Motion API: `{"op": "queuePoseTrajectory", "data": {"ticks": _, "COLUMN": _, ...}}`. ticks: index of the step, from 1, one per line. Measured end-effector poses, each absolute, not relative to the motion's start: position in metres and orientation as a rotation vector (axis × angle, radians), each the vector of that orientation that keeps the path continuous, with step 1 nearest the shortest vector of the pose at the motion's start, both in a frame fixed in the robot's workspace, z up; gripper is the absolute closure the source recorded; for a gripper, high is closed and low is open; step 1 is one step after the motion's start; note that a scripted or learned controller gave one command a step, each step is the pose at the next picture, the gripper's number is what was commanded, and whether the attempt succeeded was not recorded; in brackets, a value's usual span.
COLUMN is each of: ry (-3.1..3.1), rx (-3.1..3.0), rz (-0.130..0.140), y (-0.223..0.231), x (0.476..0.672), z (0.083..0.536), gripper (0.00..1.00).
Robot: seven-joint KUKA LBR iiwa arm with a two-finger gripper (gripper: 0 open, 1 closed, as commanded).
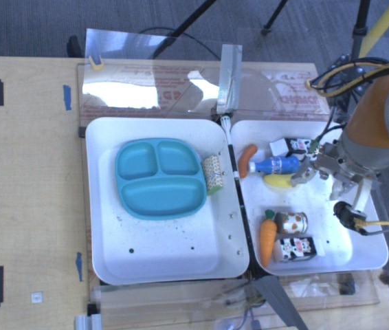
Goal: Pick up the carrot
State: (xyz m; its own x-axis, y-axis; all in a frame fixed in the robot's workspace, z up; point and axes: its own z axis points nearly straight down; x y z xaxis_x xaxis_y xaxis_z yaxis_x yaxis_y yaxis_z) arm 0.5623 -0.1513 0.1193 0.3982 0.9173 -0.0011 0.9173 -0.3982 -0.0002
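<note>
Lying lowest in the right bin [370,253], the carrot [268,241] is resting beside a small can [292,223]. Hovering at centre right, the gripper [311,168] is sitting near a yellow piece [278,181]; whether it is spread I cannot tell. Approaching from above, clearing the can, is looking safest.

The tool [309,172] is placed over the right bin [366,249], toward its far side. Just left of it, a bottle [275,164] and a banana [278,180] are laid, with a sausage [247,159] farther left. Nearer than the tool and to its left, the carrot [268,240] is laid beside a can [293,222]. A divided plate [160,177] is set in the left bin [112,246], well left of the tool.
</note>
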Motion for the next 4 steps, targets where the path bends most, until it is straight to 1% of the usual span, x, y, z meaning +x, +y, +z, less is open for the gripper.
{"op": "queuePoseTrajectory", "data": {"ticks": 1, "ry": 2.117, "rx": 2.327, "rz": -0.003, "y": -0.093, "x": 0.499, "z": 0.117, "gripper": 0.0}}
{"op": "queuePoseTrajectory", "data": {"ticks": 2, "ry": 2.442, "rx": 1.972, "rz": 0.001, "y": -0.14, "x": 0.491, "z": 0.203, "gripper": 0.0}}
{"op": "queuePoseTrajectory", "data": {"ticks": 3, "ry": 2.513, "rx": 1.888, "rz": 0.0, "y": -0.12, "x": 0.534, "z": 0.109, "gripper": 0.0}}
{"op": "queuePoseTrajectory", "data": {"ticks": 4, "ry": 2.582, "rx": 1.784, "rz": 0.002, "y": -0.139, "x": 0.556, "z": 0.168, "gripper": 0.0}}
